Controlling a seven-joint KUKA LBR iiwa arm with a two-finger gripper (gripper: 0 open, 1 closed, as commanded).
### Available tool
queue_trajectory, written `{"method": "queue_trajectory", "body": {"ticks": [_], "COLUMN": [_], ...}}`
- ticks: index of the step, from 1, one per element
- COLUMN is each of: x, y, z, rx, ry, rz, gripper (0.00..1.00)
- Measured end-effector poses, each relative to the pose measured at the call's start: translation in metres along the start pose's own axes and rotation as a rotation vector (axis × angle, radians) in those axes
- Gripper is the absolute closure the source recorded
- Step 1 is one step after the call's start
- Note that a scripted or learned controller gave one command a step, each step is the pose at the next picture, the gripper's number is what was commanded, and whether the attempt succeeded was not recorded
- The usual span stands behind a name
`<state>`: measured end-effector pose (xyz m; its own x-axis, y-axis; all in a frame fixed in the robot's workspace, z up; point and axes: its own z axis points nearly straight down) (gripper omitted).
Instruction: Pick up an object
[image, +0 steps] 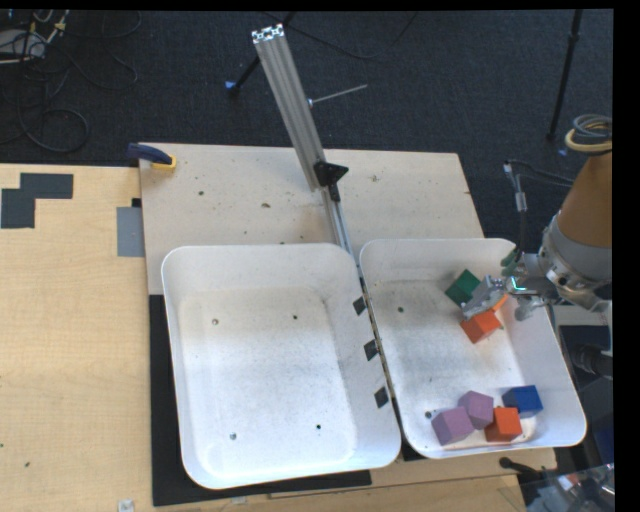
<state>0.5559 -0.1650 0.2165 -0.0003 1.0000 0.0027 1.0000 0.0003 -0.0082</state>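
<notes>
My gripper (497, 297) reaches in from the right over the upper part of the right bin (425, 345). Its tip lies between a green block (461, 287) on its left and an orange-red block (483, 325) just below it. It looks very close to both, and whether it touches either is unclear. At the bin's near corner sit two purple blocks (453, 426) (478, 407), a blue block (522, 399) and a second orange block (504, 424), bunched together. The grey wrist with its orange band (588, 205) stands at the right edge.
The left bin (260, 350) lies beside the right one, with black clips (368, 348) along their shared edge. A slanted aluminium post (295, 110) rises behind the bins. A blue and yellow clamp (152, 155) sits at the bench's far left corner.
</notes>
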Motion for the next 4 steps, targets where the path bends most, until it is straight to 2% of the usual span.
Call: {"method": "queue_trajectory", "body": {"ticks": [1,3,4], "x": [-0.001,-0.009,-0.009], "y": [0.001,0.004,0.004], "z": [-0.003,0.099,0.125], "rx": [-0.005,0.001,-0.006], "ry": [-0.001,0.0,-0.001], "rz": [0.002,0.002,0.003], "gripper": [0.0,0.0,0.0]}}
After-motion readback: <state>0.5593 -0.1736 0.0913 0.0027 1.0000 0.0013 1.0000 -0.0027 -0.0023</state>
